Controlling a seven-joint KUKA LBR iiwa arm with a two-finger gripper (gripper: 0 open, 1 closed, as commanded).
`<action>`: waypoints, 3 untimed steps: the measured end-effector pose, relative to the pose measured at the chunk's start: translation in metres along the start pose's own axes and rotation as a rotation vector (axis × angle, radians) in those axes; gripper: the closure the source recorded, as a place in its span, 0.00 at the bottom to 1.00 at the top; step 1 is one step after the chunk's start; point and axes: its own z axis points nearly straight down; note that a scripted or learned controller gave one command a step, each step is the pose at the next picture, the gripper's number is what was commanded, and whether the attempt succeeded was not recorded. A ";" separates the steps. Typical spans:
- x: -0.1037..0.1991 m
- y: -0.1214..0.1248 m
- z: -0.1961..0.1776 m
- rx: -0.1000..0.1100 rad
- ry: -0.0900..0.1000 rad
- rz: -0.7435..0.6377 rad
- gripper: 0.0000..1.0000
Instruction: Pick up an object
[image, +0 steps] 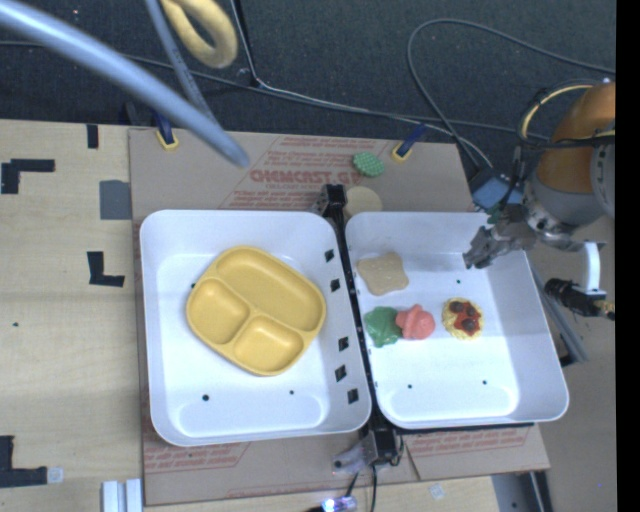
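In the lower half of the frame, the left white bin (165, 395) holds a yellow three-compartment plastic tray (256, 309). The right white bin (520, 385) carries a green leafy toy (381, 326) touching a pink toy (416, 322), a small yellow-and-red pizza-like piece (463, 318) just beside them, and a beige flat piece (381, 272) higher up. At upper right, the dark gripper (484, 248) hangs above the bin's far edge, apparently holding nothing.

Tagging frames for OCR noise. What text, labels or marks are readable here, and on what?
"CHEMCAST GP", red print on the cardboard sheet behind the left bin; last letters uncertain.
Smaller red lines above and below it: too blurred to read.
Faint red print on the cardboard edge under the bins: unreadable.
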 end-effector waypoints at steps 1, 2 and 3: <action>0.000 -0.006 -0.061 -0.001 0.000 0.000 1.00; 0.005 -0.012 -0.109 0.001 0.001 0.000 1.00; 0.057 -0.028 -0.113 0.005 0.002 -0.003 1.00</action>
